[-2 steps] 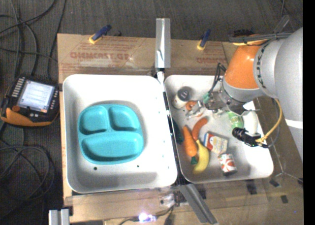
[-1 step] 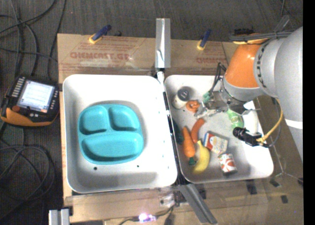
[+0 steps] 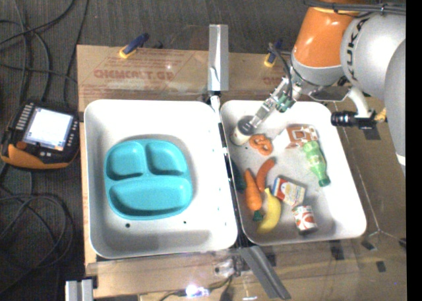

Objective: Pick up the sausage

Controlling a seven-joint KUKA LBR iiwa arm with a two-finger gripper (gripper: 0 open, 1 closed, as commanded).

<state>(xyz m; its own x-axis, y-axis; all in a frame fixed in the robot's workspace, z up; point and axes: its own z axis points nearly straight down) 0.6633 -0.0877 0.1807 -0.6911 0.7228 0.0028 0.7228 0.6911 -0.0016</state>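
The sausage [image 3: 265,170] is a short red-brown link lying at a slant in the middle of the right bin [image 3: 349,194]. Its lower end touches the carrot [image 3: 252,191]. My gripper [image 3: 247,124] reaches down from the arm at the top right and hangs over the bin's upper left corner. It is above and left of the sausage, with a pretzel [image 3: 261,143] between them. Nothing shows in its grasp.
A banana [image 3: 270,213], a small carton [image 3: 288,190], a can [image 3: 304,218], a green bottle [image 3: 316,161] and a waffle-like piece [image 3: 301,134] crowd the right bin. A white item [image 3: 238,139] lies under the gripper. The left bin [image 3: 99,227] holds a blue divided plate [image 3: 149,178].
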